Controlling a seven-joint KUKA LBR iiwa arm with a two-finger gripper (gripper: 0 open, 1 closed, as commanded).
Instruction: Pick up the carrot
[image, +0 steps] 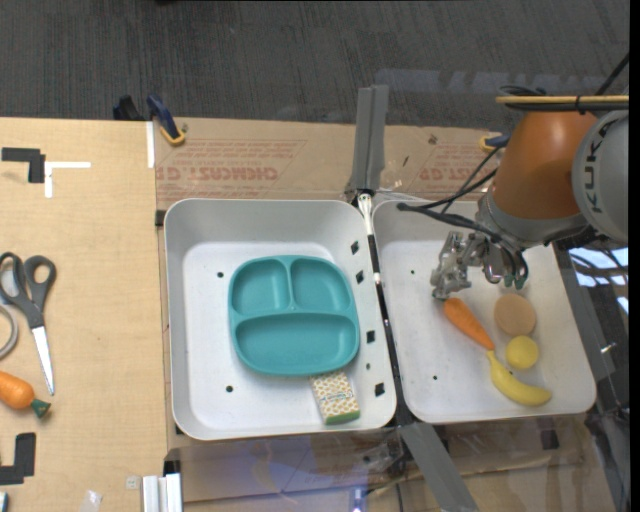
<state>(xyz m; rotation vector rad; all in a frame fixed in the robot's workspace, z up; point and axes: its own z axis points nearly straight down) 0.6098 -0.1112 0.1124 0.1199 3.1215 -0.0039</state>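
The carrot (468, 322) lies slanted in the right bin (420, 390), its thick end up-left and its tip pointing down-right. My gripper (462, 274) hangs just above the carrot's thick end, under the orange band of the arm (540, 165). Nothing visible is held in it. The carrot rests on the bin floor.
Beside the carrot lie a tan round item (515, 315), a lemon (522, 352) and a banana (518, 385). The left bin (190, 300) holds a teal divided plate (293, 315) and a sponge (335, 398). Scissors (32, 310) and an orange toy (15, 391) lie on the bench at left.
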